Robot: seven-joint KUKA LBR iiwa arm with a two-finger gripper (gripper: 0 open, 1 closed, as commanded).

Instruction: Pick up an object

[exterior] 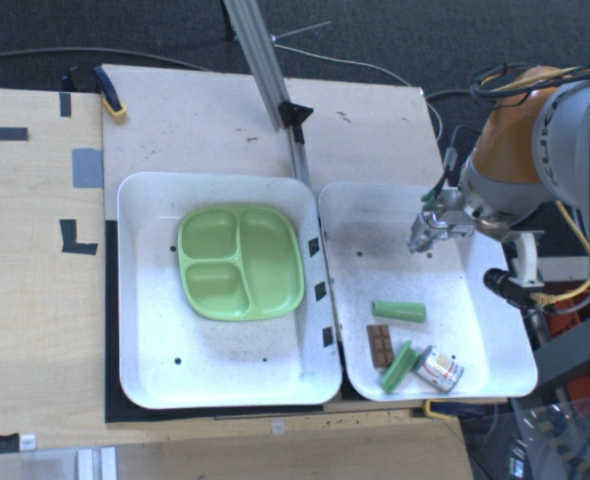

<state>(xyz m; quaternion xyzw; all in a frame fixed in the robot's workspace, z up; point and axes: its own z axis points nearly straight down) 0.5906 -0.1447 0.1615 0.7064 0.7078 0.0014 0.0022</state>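
The claw (pixel 422 236) hangs over the far part of the right bin (pixel 495 363), near its right wall, with nothing visibly between its fingers; whether they are spread or closed cannot be told from this slant.

The pickable things lie well apart from it, toward the near edge of that bin. A green cylinder (pixel 399 312) lies on its side by itself around the middle of the bin. It looks light, stiff and smooth, so it may roll; a grip across its short width at mid-length would suit it best.

Nearer the front edge, a brown block (pixel 379 344) lies flat, just beside a green stick (pixel 398 366) set at a slant, and a small crumpled can (pixel 439 370) sits just beside the stick. These are crowded, so fingers could foul a neighbour. The can looks light, shiny and likely slippery.

The left bin (pixel 135 268) carries a green divided plate (pixel 241 262), wide, flat and hard to pinch except at its rim.
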